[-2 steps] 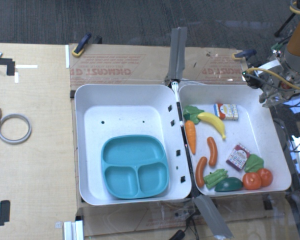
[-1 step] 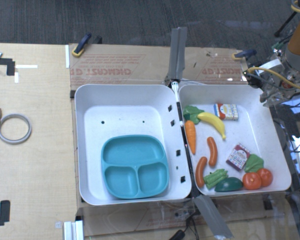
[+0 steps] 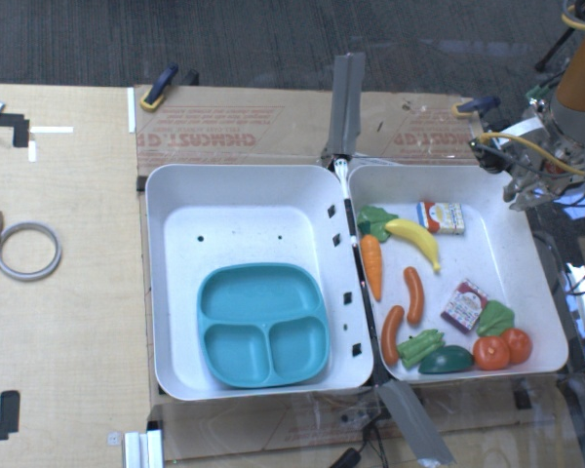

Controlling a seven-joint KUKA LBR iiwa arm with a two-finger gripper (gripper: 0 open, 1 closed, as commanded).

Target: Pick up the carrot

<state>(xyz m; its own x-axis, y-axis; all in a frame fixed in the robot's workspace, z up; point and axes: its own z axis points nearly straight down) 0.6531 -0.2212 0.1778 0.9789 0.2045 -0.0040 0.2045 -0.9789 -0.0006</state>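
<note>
Orange carrot waits at the right bin's left wall.
From my end effector it lies toward 8 o'clock, long axis 12-to-6, leaves up; my grip state I cannot tell.

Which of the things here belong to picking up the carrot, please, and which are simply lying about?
For the job:
carrot
gripper
right bin

Lying about:
banana
two sausages
tomatoes
blue tray
tape roll
</note>
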